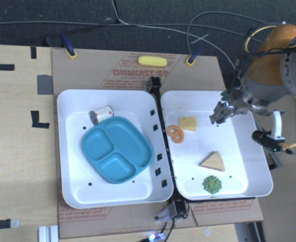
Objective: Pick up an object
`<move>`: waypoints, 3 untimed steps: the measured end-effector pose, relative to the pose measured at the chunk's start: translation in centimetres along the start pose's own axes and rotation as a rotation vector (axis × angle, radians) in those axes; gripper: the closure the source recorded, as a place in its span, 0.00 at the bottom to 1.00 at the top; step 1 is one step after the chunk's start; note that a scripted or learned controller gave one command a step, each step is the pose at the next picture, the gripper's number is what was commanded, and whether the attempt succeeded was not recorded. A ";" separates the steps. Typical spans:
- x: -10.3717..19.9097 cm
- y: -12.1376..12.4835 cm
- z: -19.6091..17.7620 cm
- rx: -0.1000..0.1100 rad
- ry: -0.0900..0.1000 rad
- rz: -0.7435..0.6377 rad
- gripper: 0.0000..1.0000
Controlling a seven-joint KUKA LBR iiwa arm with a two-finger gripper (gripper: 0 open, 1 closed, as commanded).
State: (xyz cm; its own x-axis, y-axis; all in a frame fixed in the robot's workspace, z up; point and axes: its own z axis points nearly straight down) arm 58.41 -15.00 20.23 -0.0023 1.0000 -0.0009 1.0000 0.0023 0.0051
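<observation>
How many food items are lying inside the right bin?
4. A pretzel and a yellow cheese cube lie near the bin's left wall, touching or nearly so. A tan wedge lies mid-bin, and a green broccoli floret near the front edge.

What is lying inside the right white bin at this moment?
Inside the right bin lie a pretzel, a yellow cube, a tan wedge and a green ball. The gripper hangs over its upper corner and covers the floor beneath it.
</observation>
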 end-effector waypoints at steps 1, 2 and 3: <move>-0.6 -0.2 -6.1 0.000 -0.001 0.001 1.00; 4.1 -1.1 -6.3 0.006 0.001 -0.001 1.00; 9.2 -1.8 -5.9 0.007 0.001 -0.003 1.00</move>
State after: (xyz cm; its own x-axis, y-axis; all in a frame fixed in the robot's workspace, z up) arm 56.58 -5.81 26.06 -0.0050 1.0000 0.0003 1.0000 0.0050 -0.0017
